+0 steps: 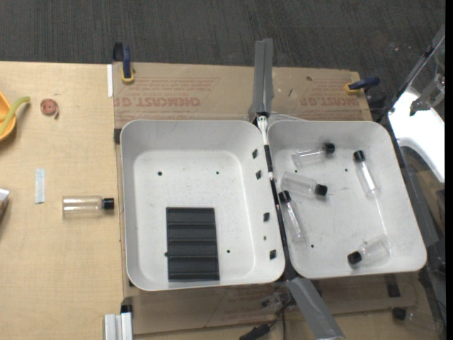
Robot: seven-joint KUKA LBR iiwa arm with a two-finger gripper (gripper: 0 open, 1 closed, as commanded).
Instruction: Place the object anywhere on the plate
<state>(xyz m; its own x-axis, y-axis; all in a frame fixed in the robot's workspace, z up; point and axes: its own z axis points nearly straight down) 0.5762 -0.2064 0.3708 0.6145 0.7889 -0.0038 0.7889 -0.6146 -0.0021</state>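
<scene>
Camera view: left bin (131, 190) with black ribbed plate (191, 244) flat on floor, near front wall. Right bin (396, 190) with five clear vials (303, 185), black caps, all lying down, apart from each other. Sixth vial (86, 204) outside, on bench (56, 275) left of bins.

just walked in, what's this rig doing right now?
Nothing is being handled at this moment. The right bin holds five clear vials with black caps: one near the top, one at the upper right, one mid-left, one along the left wall and one at the lower right. The left bin holds a dark ribbed plate with nothing on it, so the placement is not yet done. Another vial lies on the bench left of the bins.
</scene>
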